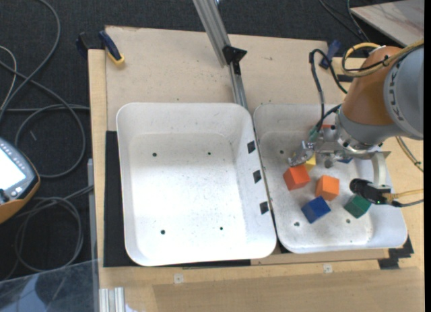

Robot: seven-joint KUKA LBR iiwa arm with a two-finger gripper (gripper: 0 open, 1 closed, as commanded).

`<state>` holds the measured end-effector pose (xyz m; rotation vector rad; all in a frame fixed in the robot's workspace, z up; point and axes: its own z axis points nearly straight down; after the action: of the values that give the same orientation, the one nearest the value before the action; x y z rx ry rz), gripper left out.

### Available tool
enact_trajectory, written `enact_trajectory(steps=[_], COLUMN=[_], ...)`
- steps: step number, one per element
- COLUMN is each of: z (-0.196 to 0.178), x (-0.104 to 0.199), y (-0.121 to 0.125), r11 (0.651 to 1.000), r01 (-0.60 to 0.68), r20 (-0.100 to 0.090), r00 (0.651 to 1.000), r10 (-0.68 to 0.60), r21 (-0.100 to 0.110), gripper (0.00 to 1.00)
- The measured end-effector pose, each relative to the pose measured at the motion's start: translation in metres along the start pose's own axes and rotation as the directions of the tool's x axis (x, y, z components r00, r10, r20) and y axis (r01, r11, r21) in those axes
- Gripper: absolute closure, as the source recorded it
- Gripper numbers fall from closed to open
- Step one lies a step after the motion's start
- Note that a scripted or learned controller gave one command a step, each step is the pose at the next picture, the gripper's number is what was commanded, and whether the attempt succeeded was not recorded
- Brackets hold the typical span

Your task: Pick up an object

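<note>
Two shallow white bins sit side by side on the wooden surface (pixel 168 54). The left bin (pixel 135 129) lies toward the surface's left edge; the right bin (pixel 283 236) holds the blocks.

The grey arm with its orange band (pixel 367 98) reaches in over the right bin's back right part, and the pincer (pixel 316 154) hangs low over the bin's middle. Whether the pincer is wide or narrow cannot be told, as the wrist hides its tips.

An orange-red cube (pixel 296 176) lies just below the pincer, near the bin's centre, turned slightly so its edges run askew to the bin walls. A small yellow piece (pixel 310 161) shows just behind it, partly hidden by the pincer. A second orange cube (pixel 327 186) sits just to its right. A blue block (pixel 315 209) lies toward the front edge, tilted, its longer side running roughly left to right. A green cube (pixel 357 205) rests near the bin's front right corner.

No readable writing shows on any block.
</note>
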<state>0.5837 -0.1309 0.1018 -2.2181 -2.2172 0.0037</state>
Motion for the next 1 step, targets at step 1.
enact_trajectory(steps=[1], z=[-0.014], x=[-0.0001], y=[0.0017], r11=[1.0], r01=[0.001], r20=[0.001], r00=[1.0], r10=[-0.001], r21=[-0.007], gripper=[1.0])
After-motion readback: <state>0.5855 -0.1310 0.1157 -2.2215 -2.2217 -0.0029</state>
